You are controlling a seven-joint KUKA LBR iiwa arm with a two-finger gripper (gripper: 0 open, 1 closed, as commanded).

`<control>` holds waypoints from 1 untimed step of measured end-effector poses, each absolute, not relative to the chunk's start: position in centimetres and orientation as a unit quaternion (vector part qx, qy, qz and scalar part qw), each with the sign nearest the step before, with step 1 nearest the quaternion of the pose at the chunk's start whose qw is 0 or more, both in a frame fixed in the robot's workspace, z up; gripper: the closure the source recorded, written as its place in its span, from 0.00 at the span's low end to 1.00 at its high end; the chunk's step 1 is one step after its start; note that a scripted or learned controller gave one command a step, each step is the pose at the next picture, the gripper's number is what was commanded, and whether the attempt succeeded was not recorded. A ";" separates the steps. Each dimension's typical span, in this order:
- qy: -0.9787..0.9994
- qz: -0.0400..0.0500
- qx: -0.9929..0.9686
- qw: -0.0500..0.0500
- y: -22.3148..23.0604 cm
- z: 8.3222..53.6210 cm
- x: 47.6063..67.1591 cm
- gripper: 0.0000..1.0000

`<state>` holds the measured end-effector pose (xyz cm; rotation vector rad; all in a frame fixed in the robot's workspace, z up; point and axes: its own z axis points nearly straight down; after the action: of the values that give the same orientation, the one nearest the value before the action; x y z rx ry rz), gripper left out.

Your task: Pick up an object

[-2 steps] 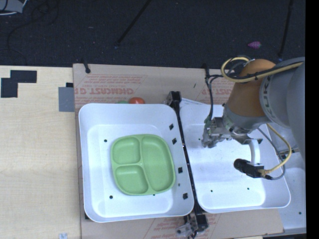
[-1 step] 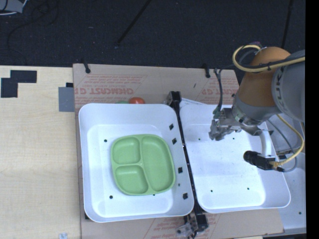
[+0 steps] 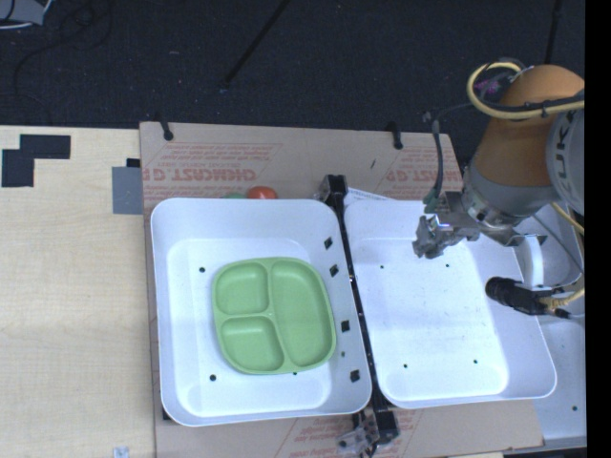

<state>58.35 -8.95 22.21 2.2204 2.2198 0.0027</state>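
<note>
A light green divided plate (image 3: pixel 274 315) with three compartments lies flat in the middle of the left bin (image 3: pixel 181 256). My gripper (image 3: pixel 431 239) hangs over the upper part of the right bin (image 3: pixel 449 370), well to the right of the plate and apart from it. Nothing shows between its fingers. A small red-orange thing (image 3: pixel 262 194) peeks out just behind the back rim of the left bin, on the cardboard.
A black divider (image 3: pixel 346 294) runs between the two bins. Brown cardboard (image 3: pixel 277 160) lies under and behind the bins. The wooden bench top (image 3: pixel 67 294) stretches to the left. The arm's orange band (image 3: pixel 530 113) rises at the right.
</note>
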 end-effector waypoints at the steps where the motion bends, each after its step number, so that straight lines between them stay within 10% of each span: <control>1: 0.707 0.000 0.707 0.000 -9.1 23.6 58.4 1.00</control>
<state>58.37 -9.09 23.58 2.2210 2.2226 -0.0002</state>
